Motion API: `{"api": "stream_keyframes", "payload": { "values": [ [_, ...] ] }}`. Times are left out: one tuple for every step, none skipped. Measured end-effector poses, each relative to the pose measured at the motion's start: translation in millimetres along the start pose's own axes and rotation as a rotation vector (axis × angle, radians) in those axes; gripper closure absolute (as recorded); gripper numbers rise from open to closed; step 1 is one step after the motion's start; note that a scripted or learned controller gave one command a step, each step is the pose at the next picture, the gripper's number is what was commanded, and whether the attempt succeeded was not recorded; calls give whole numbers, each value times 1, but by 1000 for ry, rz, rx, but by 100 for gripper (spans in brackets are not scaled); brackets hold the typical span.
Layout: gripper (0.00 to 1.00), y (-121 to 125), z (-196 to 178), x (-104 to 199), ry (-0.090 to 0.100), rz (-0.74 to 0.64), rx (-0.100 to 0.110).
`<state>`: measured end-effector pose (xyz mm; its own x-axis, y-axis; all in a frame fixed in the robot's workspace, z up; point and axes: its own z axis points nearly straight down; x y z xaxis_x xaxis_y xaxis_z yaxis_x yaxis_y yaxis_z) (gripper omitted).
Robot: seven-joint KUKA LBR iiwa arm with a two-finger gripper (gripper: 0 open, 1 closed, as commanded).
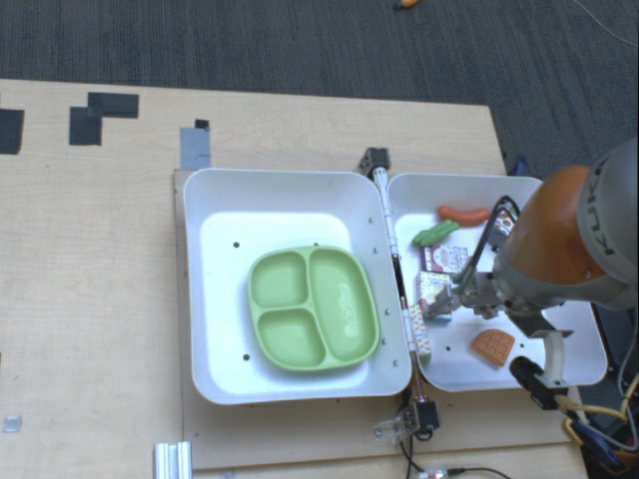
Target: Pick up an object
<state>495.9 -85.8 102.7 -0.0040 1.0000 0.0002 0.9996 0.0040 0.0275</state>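
The right bin (584, 362) holds several small things. An orange-red sausage shape (464, 212) lies at the back, with a green pepper-like piece (435, 234) just in front of it. A purple and white packet (445, 258) lies below those, and a second pale packet (430, 287) sits nearer the divider. A brown biscuit-like piece (492, 346) rests toward the front. My gripper (454, 303) hangs low over the bin's left half, right beside the pale packet and behind the brown piece. The wrist hides what is under it.
The left bin (215, 267) bears a green three-part plate (313, 308). A patterned strip (416, 333) lies along the divider between the bins. An orange scrap (410, 0) lies on the far carpet. My arm's orange band (549, 238) covers the right bin's right side.
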Motion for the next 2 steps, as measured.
{"api": "stream_keyframes", "payload": {
  "values": [
    [0, -3, 12, 0, -5, 5, 5],
    [100, 0, 0, 3, 0, 2, 0]
  ]
}}
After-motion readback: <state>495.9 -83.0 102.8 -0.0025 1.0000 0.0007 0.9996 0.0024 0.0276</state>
